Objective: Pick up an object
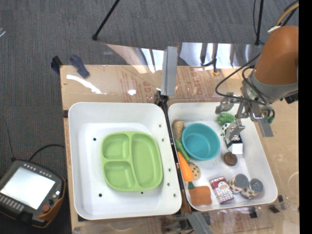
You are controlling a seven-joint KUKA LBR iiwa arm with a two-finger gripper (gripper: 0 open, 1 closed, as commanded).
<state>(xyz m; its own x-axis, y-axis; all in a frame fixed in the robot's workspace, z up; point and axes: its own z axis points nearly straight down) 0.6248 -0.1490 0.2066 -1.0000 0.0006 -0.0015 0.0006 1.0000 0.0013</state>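
My gripper (235,129) hangs over the right bin (267,172), near its back right part, with the arm coming in from the upper right. Directly beneath and just in front of it sits a small black-and-white carton (235,143). A green leafy toy (224,118) lies just to the gripper's left. A teal bowl (201,141) stands further left, and a small brown round piece (230,158) lies in front of the carton. Whether the gripper touches the carton is unclear.
The right bin also holds a carrot (184,165), a cookie (195,170), a toast-like slab (200,195), a red box (221,189) and two cans (247,185). In the left bin (85,130) lies a green divided plate (131,161). A tablet (27,189) sits on the floor at left.
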